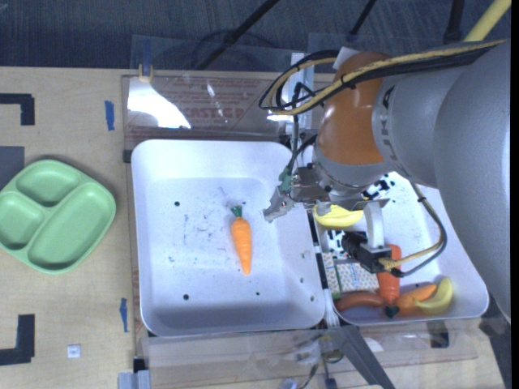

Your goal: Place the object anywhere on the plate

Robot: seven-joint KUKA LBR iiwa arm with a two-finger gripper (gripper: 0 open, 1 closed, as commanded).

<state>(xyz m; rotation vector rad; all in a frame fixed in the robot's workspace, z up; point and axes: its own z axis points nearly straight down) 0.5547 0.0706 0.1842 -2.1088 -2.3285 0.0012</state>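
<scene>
Carrot [241, 241] lies on the floor of the left bin [162, 168], leaf end toward the far wall, tip toward the near rim, nothing touching it; the green divided plate [53, 213] sits on the desk [73, 96] well to the left, outside the bin; the claw [278, 205] hovers just right of the carrot near the wall between the bins, and whether it is open or closed I cannot tell, though nothing is seen in it; the right bin [466, 286] holds a banana [339, 215], a patterned packet [350, 276] and other toy foods under the arm [438, 112]. As I judge it, the risks are these: a descent off the carrot's narrow axis would pinch it askew and roll it away; its tapered, smooth body may slip out mid-carry; the long carry over the bin rim could clip it loose; a release on the plate's ridges might tip it off.
</scene>
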